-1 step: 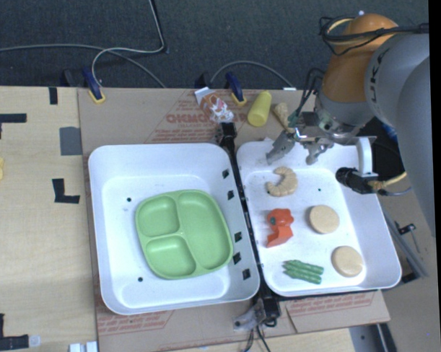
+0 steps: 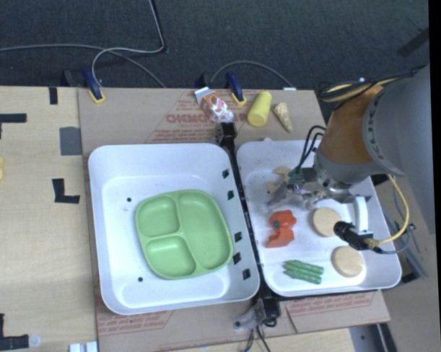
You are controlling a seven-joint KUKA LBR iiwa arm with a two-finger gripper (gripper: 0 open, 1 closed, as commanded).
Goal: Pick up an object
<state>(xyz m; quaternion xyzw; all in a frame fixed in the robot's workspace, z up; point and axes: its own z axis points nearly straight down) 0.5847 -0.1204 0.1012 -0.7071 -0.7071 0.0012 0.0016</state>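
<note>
Camera view: the arm (image 2: pixel 363 138) reaches into the right bin (image 2: pixel 388 274), its pincer (image 2: pixel 287 187) low near the bin's upper middle; whether it is open or closed I cannot tell. Below it lie an orange-red toy (image 2: pixel 281 228), two tan discs (image 2: pixel 326 221) and a green bean pod (image 2: pixel 303 271). The left bin (image 2: pixel 105 168) holds a green divided plate (image 2: pixel 183 233).
</note>
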